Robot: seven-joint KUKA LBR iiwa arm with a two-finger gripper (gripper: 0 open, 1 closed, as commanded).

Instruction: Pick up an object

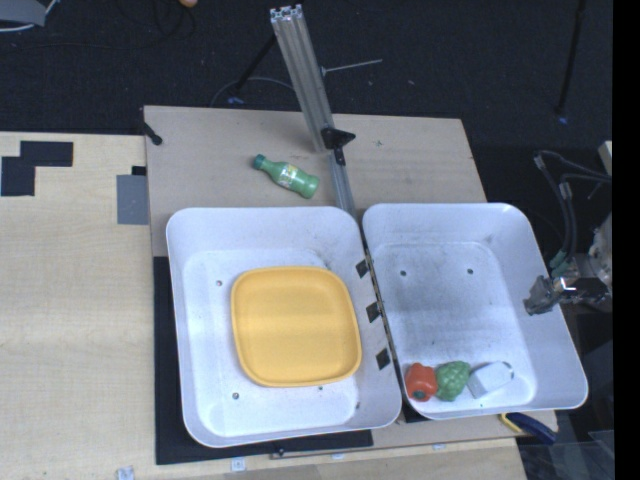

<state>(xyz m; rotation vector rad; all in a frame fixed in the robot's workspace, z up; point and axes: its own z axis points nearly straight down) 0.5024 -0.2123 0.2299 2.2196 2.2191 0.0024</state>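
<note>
Nearest you, three small items cluster in the right white bin (500,230), front corner: red round toy (420,381), green knobbly toy (453,379), white block (490,378). Your dark gripper (548,294) sits at that bin's right rim; finger state cannot be told. Targets lie forward-left of it, row running left-right.

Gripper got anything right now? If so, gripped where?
Nothing visibly held. The gripper sits at the right white bin's right rim, apart from the red, green and white objects in that bin's front corner.
</note>
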